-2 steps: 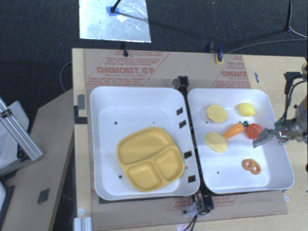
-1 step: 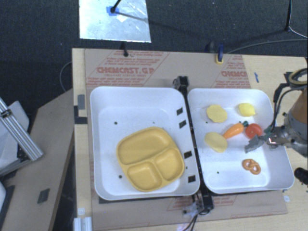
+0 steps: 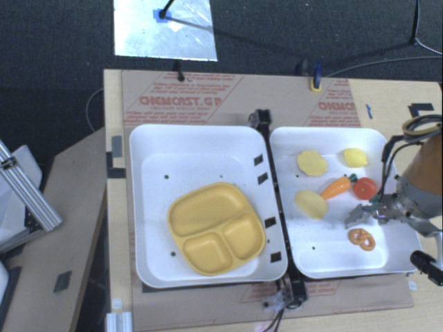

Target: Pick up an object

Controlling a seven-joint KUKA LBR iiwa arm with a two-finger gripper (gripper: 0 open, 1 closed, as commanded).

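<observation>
The right bin (image 3: 394, 254) holds several toy foods: a flat yellow piece (image 3: 312, 162), a lemon (image 3: 355, 158), an orange carrot (image 3: 335, 187), a red tomato (image 3: 365, 187), a pale yellow potato (image 3: 311, 204) and a brown pretzel (image 3: 361, 238). My gripper (image 3: 356, 216) reaches in from the right, low over the bin floor. It sits just above the pretzel and below the tomato. It looks open, with nothing between its fingers.
The left bin (image 3: 149, 185) holds a yellow divided plate (image 3: 216, 227). A black divider with clips (image 3: 271, 199) runs between the bins. The grey and orange arm (image 3: 422, 182) hangs over the right bin's right wall. Cables lie at the back of the bench.
</observation>
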